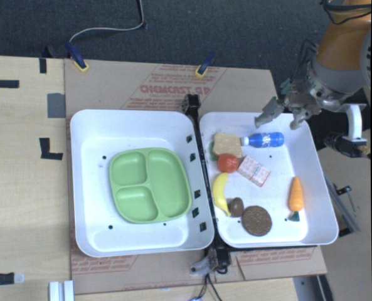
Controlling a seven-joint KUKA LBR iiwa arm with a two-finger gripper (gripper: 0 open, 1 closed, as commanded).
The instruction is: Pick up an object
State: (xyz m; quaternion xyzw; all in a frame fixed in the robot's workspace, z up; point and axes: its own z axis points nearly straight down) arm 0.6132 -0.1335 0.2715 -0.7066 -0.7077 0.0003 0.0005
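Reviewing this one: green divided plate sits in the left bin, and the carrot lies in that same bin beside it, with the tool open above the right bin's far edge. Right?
Not quite. The carrot lies in the right bin, near its right wall, not beside the green divided plate in the left bin. The camera view shows this. The rest stands: the tool is open above the right bin's far edge.

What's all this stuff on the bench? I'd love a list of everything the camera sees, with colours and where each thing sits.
Bins: 2, white, side by side on the bench.
Divided plate: 1, green, left bin.
Bottle: 1, blue and white, lying at right bin's far side.
Bread slice: 1, tan, right bin, by the divider.
Tomato: 1, red, just in front of the bread.
Small packet: 1, pink and white, right bin middle.
Banana: 1, yellow, right bin's left side.
Cookie: 1, brown, right bin near edge.
Carrot: 1, orange, right bin's right side.
Clamps: 2, yellow and blue, cardboard's far edge.
Arm: 1, grey and orange; jaws spread above the bottle, holding nothing.
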